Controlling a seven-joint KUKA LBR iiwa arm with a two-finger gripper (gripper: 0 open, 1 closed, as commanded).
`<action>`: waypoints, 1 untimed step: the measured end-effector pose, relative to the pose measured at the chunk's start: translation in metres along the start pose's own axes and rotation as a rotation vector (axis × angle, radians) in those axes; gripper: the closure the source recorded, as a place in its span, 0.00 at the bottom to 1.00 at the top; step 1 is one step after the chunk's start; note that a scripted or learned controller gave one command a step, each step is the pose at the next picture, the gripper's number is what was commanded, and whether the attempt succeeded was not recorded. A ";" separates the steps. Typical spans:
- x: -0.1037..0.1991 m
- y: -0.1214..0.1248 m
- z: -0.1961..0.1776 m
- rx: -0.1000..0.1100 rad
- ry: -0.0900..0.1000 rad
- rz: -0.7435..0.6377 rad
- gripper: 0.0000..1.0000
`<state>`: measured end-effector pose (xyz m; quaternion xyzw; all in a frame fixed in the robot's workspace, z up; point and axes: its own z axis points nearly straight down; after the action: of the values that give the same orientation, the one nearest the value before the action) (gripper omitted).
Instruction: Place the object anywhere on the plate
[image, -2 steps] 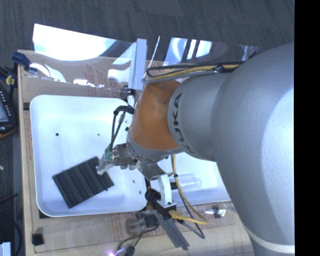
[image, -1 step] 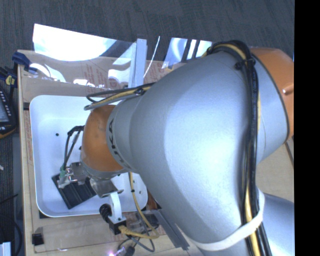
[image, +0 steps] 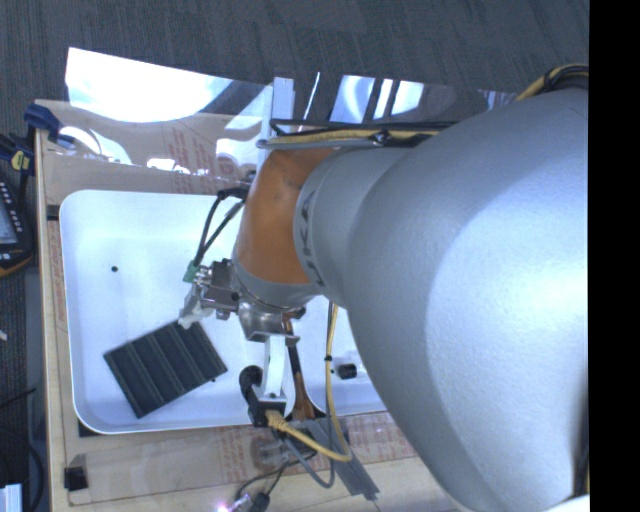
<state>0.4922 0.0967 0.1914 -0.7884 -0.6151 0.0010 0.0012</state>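
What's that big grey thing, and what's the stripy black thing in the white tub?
The big grey thing with the orange band is a robot arm; a program moves it. The one camera looks down from above the bench at a slant, so the arm looks huge. It reaches over a shallow white bin. In it lie a flat, dark, ribbed rectangular slab and a tiny black speck. The arm's gripper hangs close to the slab's top edge. I cannot tell whether it holds anything.
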 end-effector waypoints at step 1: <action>0.084 -0.001 0.029 0.004 -0.001 -0.069 1.00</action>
<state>0.5117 0.1785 0.1628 -0.7666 -0.6421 0.0026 0.0022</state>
